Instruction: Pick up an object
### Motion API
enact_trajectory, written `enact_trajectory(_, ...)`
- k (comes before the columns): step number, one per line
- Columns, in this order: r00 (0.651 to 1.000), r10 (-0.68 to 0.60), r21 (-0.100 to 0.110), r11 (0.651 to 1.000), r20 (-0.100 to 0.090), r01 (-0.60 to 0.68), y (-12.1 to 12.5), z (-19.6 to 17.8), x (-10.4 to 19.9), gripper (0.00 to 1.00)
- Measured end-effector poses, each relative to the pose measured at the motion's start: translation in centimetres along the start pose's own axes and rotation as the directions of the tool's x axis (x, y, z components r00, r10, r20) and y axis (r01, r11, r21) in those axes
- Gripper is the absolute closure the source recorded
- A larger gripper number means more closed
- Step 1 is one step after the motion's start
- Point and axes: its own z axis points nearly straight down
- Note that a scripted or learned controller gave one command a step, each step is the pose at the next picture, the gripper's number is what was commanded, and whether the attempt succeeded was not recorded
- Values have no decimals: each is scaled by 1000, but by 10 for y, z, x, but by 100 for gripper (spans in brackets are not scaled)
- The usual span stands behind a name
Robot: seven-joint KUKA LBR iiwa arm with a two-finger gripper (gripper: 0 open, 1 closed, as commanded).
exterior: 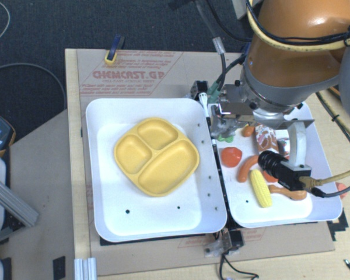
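A: Gripper position first: where is it seen?
B: It is seen over the right bin, close to that bin's left wall, beneath the grey and orange arm that is extended in from the right. Whether it is spread or pressed together cannot be told, as its tip is masked by the wrist hardware.
A: And what is laid out for picking?
B: Toy foods are laid in the right bin. A small green piece is seen just below the gripper; whether the two are touching cannot be judged. A red tomato is placed just below the green piece, near the left wall. An orange sausage is laid at a slant just right of the tomato. A yellow corn cob is laid below the sausage, with its upper end just beside it. A red and white piece of meat is seen further up, to the right of the gripper.
A: And the left bin?
B: A yellow divided plate with three compartments is set flat in the middle of the left bin, well apart from the gripper. Both bins are rested on a cardboard sheet printed with red lettering
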Motion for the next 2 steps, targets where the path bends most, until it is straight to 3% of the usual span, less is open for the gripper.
enact_trajectory(1,1000,-1,13,1000,-1,1,-3,15,50,100)
enact_trajectory(2,1000,2,9,1000,-1,-2,-2,4,48,100)
